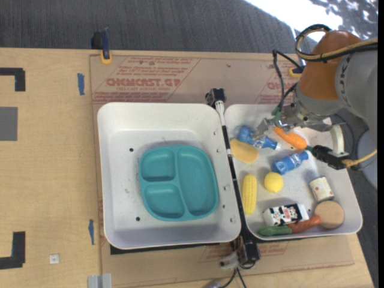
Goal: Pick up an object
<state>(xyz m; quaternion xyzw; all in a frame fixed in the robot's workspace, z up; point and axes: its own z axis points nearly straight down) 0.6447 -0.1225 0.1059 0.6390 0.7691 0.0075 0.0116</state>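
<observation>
My gripper [268, 129] hangs low over the back of the right bin [354, 212], reaching in from the right. It is directly at a small blue bottle [253, 137] and next to an orange carrot-shaped piece [291, 140]; whether it touches either is unclear. Further toys lie in this bin: a pale yellow wedge [244, 152], a second blue bottle [289, 162], a yellow ball [273, 182], a corn cob [249, 194], a white cylinder [321, 188], a black-and-white carton [283, 214], a carrot [298, 225] and a tan round piece [329, 215].
The left bin [114, 161] holds a teal divided plate [177, 181]. A black clamp [215, 96] sits at the back where the two bins meet. The grey and orange arm [336, 77] and its cables cover the right bin's far right corner.
</observation>
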